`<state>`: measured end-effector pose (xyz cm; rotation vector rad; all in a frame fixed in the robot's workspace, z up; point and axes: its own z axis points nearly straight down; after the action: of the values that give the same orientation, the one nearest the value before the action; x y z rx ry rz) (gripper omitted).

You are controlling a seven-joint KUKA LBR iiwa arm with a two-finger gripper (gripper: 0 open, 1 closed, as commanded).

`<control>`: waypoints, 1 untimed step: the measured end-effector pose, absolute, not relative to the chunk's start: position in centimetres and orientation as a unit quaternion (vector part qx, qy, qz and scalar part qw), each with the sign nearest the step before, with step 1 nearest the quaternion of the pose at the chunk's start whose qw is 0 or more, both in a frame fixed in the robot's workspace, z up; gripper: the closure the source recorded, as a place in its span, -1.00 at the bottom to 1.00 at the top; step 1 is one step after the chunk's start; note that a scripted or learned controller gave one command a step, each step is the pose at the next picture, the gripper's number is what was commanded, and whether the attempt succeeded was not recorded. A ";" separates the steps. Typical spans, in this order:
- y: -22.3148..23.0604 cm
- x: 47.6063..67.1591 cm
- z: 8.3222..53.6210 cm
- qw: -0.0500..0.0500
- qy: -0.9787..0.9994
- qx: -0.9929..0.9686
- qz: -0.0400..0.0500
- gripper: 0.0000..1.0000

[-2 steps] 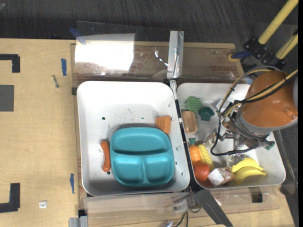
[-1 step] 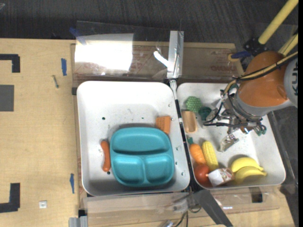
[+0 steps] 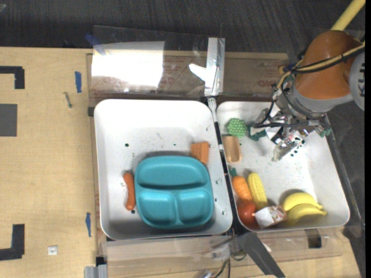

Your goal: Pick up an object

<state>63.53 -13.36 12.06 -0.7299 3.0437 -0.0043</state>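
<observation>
Grey end effector point(image 3: 285, 146) hangs over the right bin point(image 3: 336, 172); grip state unclear, no legible labels.

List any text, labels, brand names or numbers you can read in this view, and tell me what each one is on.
No text is readable.
The small white and red packet in the right white bin may carry print, but it is too small and blurred to read.
The black square marks on the tan board are shapes, not letters.
The teal divided plastic tray bears no label.
</observation>
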 end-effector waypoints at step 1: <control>-10.9 58.5 9.0 0.004 0.958 -0.288 -0.002 -1.00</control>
<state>58.50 -10.93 9.04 -0.9030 3.0002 -0.0058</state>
